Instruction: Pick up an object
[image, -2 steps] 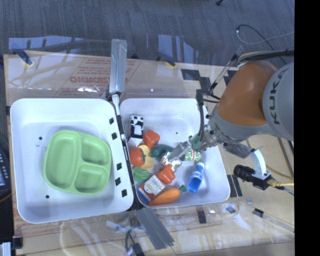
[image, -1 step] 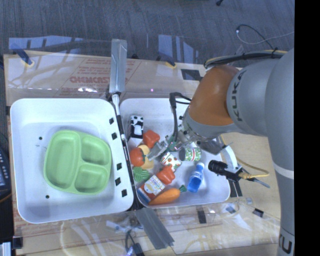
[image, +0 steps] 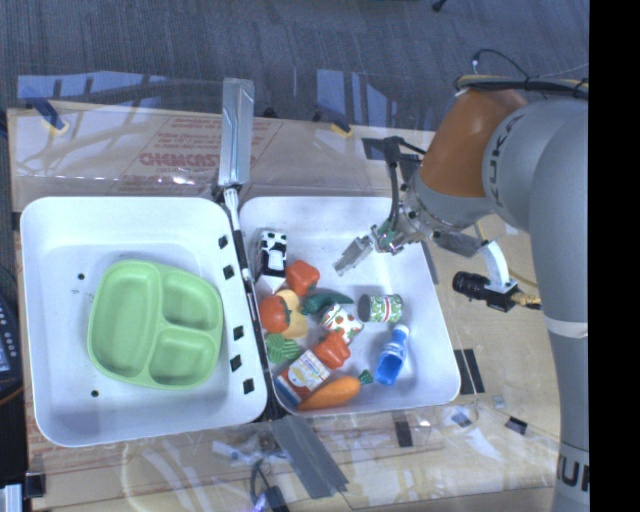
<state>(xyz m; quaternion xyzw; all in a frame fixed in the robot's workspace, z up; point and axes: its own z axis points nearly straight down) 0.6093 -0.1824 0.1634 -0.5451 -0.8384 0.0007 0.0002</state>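
My gripper (image: 352, 256) hangs over the upper middle of the right bin (image: 420, 300), its fingers pointing down-left with nothing visible between them. Below it lies a heap of toy food: a black-and-white carton (image: 272, 251), a red pepper (image: 301, 277), a tomato (image: 273, 314), a small can (image: 381, 308), a blue bottle (image: 391, 356), a carrot (image: 330, 393) and a red-capped juice bottle (image: 315, 365). The gripper is above and right of the pepper, apart from all of them.
The left bin (image: 50, 260) holds a green divided plate (image: 155, 323). A metal divider (image: 236, 140) runs between the bins at the back. The grey arm with its orange band (image: 470, 140) fills the right side. Bare bin floor lies under the gripper.
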